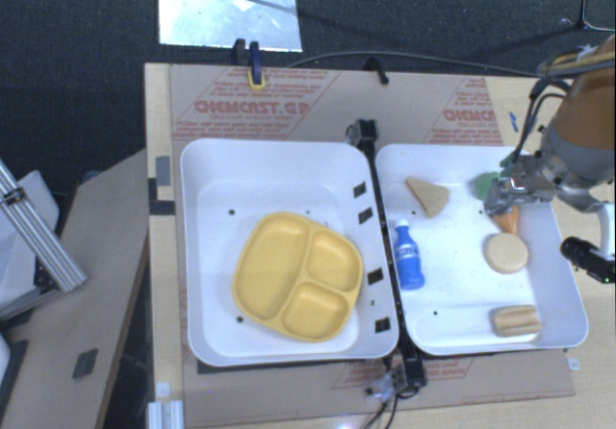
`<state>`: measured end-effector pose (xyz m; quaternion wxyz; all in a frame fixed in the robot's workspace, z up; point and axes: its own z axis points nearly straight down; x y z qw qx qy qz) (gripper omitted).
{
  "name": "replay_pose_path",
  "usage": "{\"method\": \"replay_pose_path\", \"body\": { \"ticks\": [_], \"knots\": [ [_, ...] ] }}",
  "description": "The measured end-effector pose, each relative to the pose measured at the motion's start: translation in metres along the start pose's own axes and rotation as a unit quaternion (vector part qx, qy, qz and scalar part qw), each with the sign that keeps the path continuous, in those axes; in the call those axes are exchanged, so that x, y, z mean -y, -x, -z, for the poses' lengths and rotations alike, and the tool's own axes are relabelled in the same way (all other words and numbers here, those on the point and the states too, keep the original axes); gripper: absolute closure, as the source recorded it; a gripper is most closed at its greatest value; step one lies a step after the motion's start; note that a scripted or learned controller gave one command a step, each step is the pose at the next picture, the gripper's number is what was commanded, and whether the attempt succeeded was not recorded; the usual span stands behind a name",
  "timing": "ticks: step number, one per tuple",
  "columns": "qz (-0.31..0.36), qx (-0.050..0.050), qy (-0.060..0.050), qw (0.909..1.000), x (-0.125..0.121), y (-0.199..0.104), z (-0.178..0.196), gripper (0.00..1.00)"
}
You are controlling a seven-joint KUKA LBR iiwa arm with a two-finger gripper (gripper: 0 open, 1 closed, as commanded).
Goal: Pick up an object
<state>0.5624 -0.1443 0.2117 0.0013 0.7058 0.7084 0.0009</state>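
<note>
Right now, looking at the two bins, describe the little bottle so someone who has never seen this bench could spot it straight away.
Start at the right bin, the one without the yellow divided tray. The blue bottle lies in it close to the divider between the two bins, below the tan wedge. It is the one blue thing among tan and beige pieces.

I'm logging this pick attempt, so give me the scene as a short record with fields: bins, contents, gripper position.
left bin: yellow divided tray
right bin: blue bottle, tan wedge, round tan disc, tan block, orange piece, green item
gripper: low over the right bin's far right part, beside the green item and orange piece
jaws: state unclear
object held: none visibly between the jaws
</note>
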Motion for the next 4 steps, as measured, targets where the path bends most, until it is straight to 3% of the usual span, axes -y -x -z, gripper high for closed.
{"method": "replay_pose_path", "body": {
  "ticks": [3, 4],
  "knots": [
    [0.003, -0.001, -0.001, 1.0, -0.026, -0.156, -0.008, 1.0],
    [0.003, -0.001, 0.001, 1.0, -0.051, -0.208, 0.005, 1.0]
  ]
}}
